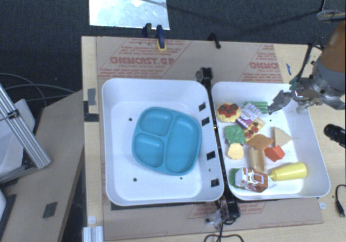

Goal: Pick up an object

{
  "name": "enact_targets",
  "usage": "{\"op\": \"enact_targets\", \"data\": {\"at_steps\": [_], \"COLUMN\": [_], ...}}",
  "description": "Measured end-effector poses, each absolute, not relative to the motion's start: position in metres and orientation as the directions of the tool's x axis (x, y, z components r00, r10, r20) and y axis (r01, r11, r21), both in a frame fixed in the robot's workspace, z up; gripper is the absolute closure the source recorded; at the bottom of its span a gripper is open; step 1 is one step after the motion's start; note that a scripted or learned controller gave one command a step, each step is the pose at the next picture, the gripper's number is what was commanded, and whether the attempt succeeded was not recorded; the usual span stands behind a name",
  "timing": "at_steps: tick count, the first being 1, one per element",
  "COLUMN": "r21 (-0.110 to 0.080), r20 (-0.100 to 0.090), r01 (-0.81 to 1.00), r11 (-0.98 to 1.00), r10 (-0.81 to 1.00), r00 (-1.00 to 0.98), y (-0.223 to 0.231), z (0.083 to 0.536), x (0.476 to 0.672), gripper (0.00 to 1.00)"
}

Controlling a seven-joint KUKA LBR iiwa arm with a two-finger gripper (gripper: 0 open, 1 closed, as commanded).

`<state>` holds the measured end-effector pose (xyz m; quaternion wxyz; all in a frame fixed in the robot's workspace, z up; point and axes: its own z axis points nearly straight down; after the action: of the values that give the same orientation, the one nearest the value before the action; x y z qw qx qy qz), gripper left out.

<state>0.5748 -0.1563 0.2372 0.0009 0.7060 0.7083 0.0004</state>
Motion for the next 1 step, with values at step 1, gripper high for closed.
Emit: {"op": "enact_targets", "data": {"at_steps": [1], "r21": [-0.011], "r20": [0.003], "r01": [1.0], "r11": [0.0], "r10": [1.0], "r00": [0.0], "y": [-0.1547], "z": [0.1293], "x": [0.5403], "gripper": [0.0]}}
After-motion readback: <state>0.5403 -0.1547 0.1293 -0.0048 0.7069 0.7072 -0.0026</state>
